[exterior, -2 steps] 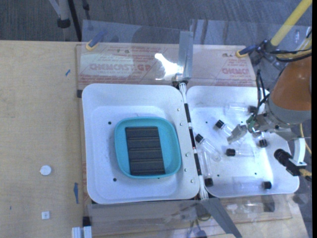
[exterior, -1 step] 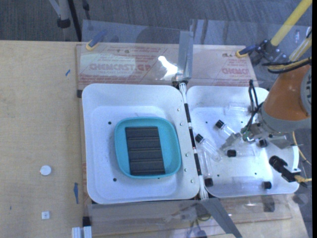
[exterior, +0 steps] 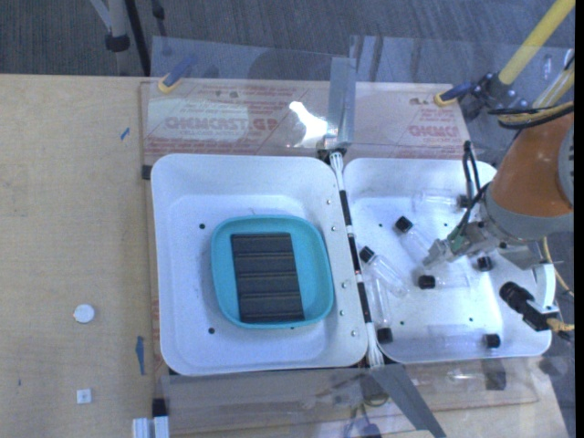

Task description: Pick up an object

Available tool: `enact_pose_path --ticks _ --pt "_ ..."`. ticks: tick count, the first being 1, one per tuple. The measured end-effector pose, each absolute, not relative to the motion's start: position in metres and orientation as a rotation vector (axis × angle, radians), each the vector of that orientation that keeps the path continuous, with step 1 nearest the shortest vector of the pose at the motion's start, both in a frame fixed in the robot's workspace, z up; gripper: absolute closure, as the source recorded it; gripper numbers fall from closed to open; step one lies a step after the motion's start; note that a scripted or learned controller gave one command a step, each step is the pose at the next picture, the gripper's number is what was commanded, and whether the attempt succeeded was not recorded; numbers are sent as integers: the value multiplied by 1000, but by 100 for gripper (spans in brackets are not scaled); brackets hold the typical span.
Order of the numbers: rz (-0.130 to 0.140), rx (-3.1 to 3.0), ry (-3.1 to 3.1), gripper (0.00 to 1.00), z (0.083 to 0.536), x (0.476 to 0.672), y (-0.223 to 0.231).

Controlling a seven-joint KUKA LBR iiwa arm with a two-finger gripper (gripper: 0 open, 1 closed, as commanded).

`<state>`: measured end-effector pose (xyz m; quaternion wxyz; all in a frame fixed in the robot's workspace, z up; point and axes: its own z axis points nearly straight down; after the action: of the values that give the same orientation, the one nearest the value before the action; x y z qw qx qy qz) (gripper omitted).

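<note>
Gripper low in right bin, finger state cannot tell, tip among clear black-capped vials, teal tray with dark ribbed block in left bin.

Red print "CHEMCAST GP" is read on the left clear sheet; partly repeated on the right sheet at 1 o'clock.

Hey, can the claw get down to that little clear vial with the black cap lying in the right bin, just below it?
Probably yes. The claw hangs low over the right bin, and the clear vial lies just beside its tip with nothing over it. Other vials lie apart to the left, so the way looks free.
</note>
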<state>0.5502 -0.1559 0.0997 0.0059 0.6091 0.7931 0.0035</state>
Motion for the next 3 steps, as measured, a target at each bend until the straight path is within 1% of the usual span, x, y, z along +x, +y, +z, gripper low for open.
enact_pose_path --ticks 1,2,3 --pt "2 1969 2444 100 162 615 -126" --pt "3 2015 2405 100 207 633 -79" --pt "-1 1888 2511 100 135 638 -143"
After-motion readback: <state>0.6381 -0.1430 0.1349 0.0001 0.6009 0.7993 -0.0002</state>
